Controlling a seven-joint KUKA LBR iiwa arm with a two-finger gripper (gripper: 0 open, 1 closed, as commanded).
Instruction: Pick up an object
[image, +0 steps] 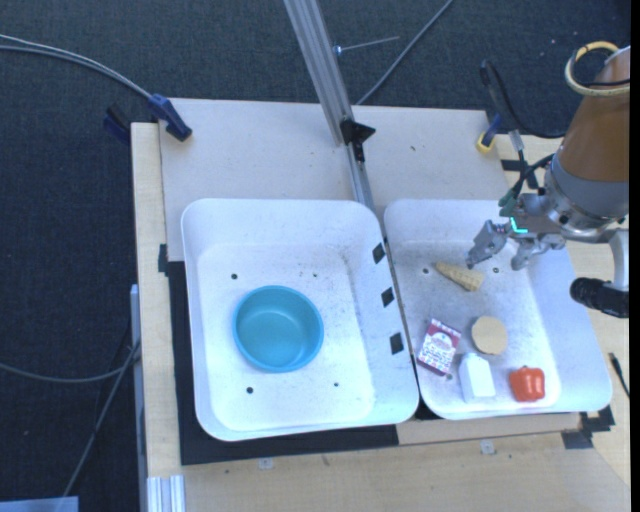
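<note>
The jaws of the gripper (505, 249) hang spread and bare above the right bin (565, 345), just beside a yellow corn cob (458, 276). Nearer the front edge lie a red pepper (527, 383), tan disc (489, 335), white block (477, 378) and pink packet (438, 347). The left bin (215, 250) holds 1 blue bowl (278, 327).

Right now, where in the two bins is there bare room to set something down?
Left bin: bare floor all around the blue bowl. Right bin: bare at its far-left corner; crowded near, with packet, white block, round biscuit, red pepper, and gripper above the cone.
</note>
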